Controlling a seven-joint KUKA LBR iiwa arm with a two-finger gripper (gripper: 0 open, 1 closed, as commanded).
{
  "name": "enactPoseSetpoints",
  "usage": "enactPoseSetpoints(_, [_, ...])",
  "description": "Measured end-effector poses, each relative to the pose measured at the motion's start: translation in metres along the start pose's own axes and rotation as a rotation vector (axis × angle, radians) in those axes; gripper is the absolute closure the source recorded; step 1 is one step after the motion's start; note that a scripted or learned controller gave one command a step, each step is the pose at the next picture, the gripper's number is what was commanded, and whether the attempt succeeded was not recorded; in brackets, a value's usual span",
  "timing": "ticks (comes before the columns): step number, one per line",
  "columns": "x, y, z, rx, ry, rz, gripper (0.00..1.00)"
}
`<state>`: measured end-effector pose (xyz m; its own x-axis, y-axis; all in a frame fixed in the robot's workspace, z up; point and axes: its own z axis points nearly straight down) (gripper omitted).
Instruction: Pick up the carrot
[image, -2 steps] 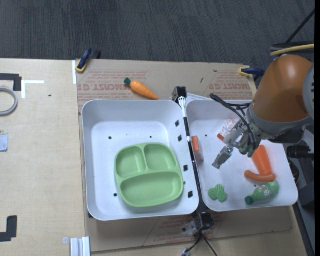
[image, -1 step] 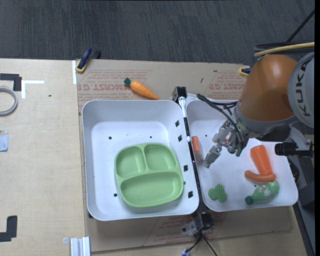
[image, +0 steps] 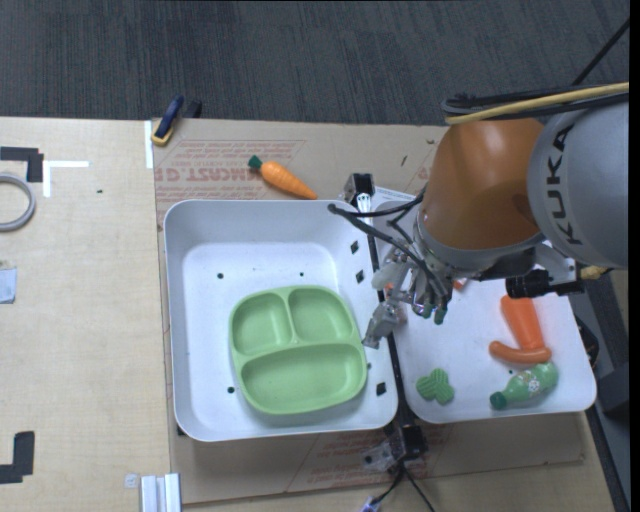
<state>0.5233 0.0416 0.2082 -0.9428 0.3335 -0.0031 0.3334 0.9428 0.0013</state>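
Gripper (image: 408, 300) hovered over the seam between the two white bins, its grip state impossible to tell. Small orange carrot with green top (image: 283, 178) lay on cardboard beyond the left bin (image: 190, 330).

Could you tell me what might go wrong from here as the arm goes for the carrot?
The carrot lies on the cardboard behind the bins, while the gripper hangs over the seam between them, so it may close on nothing. Orange toys in the right bin could be mistaken for it.

"KUKA" in black letters — on the grey arm (image: 585, 190) at right.
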Motion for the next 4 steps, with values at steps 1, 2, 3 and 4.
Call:
enactPoseSetpoints(1, [-0.018,-0.008,0.008,0.0,0.001,-0.157,0.0])
enactPoseSetpoints(2, [-0.018,-0.041,-0.065,0.0,-0.002,-0.382,0.0])
enactPoseSetpoints(3, [-0.013,-0.029,-0.083,-0.001,-0.003,-0.617,0.0])
enactPoseSetpoints(4, [-0.011,-0.035,-0.087,-0.001,-0.003,-0.919,0.0])
